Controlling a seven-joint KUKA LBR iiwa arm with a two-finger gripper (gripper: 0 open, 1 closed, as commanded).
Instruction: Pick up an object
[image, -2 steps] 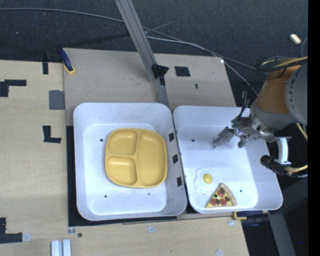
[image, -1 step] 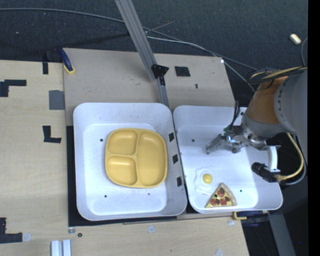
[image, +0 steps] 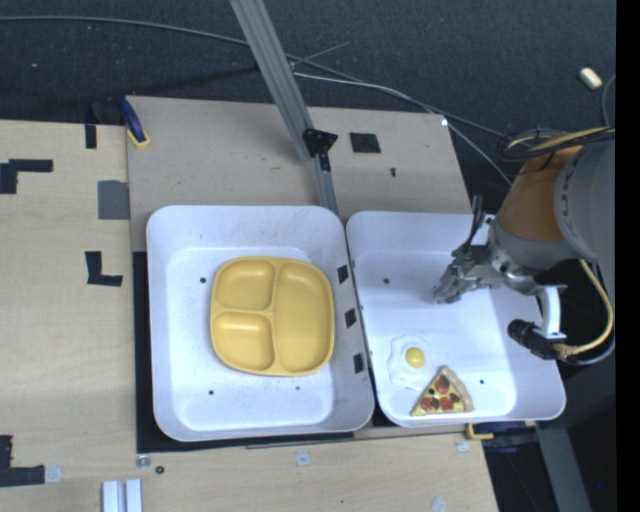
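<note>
In the right bin (image: 400, 240) a toy fried egg (image: 409, 361) lies near the front, with a toy pizza slice (image: 441, 393) just in front and to its right. My gripper (image: 447, 289) hangs low over the middle of this bin, behind and slightly right of the egg, apart from both toys. Nothing shows between its fingers. The grey arm with its orange band (image: 535, 205) reaches in from the right.
The left bin (image: 170, 300) holds a yellow divided plate (image: 272, 315). A metal pole (image: 290, 90) slants across the bench behind the bins. Cables (image: 590, 330) loop at the right beside the arm. Wooden bench surface lies left of the bins.
</note>
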